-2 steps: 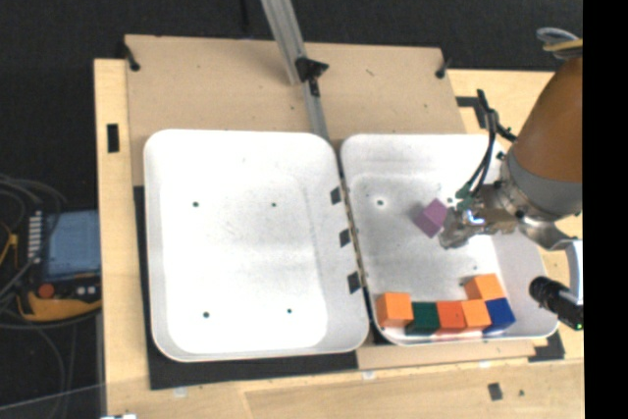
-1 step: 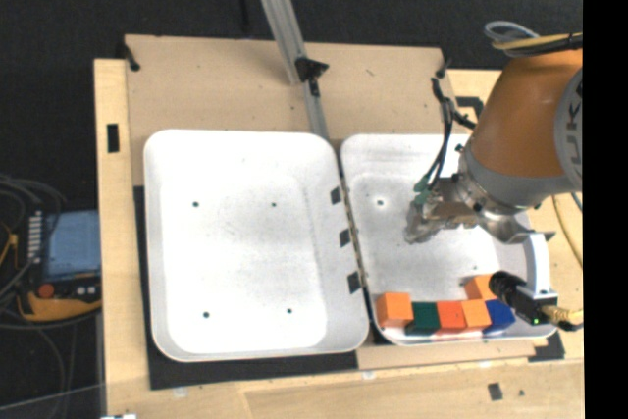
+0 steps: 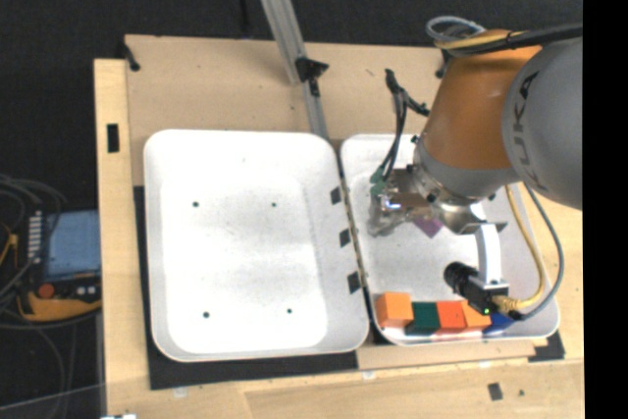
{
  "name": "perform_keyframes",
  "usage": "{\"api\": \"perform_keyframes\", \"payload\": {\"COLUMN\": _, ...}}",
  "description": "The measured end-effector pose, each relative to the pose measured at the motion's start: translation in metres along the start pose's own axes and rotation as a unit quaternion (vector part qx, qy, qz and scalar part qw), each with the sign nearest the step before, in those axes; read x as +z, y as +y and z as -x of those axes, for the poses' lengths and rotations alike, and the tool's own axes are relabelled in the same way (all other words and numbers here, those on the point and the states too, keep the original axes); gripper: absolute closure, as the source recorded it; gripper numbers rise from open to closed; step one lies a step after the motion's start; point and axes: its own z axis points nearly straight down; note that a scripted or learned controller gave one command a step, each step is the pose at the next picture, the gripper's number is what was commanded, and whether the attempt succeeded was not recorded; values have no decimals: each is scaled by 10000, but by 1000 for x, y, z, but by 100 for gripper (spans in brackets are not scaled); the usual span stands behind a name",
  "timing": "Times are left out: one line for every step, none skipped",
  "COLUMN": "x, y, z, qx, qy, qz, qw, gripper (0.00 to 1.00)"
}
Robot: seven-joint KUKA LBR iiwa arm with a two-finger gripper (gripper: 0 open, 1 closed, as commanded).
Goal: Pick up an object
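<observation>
Arm comes in from the right, orange band up top, gripper (image 3: pixel 385 211) down low in the right bin (image 3: pixel 392 152) near its left wall. Fingers mostly hidden under the wrist, can't tell if they're spread or pinched. Small purple object (image 3: pixel 429 226) just beside the gripper, under the wrist; contact unclear. Along the bin's front edge: orange block (image 3: pixel 394 307), green block (image 3: pixel 426 317), another orange block (image 3: pixel 450 314) in a row, w/ a blue piece (image 3: pixel 494 323) at the end. Left bin (image 3: pixel 245 240) sits alongside.
</observation>
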Motion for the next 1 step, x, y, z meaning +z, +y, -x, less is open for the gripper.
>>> {"api": "perform_keyframes", "payload": {"x": 12, "y": 11, "z": -56, "qx": -1, "qy": 1, "qz": 3, "qw": 10000, "gripper": 100}}
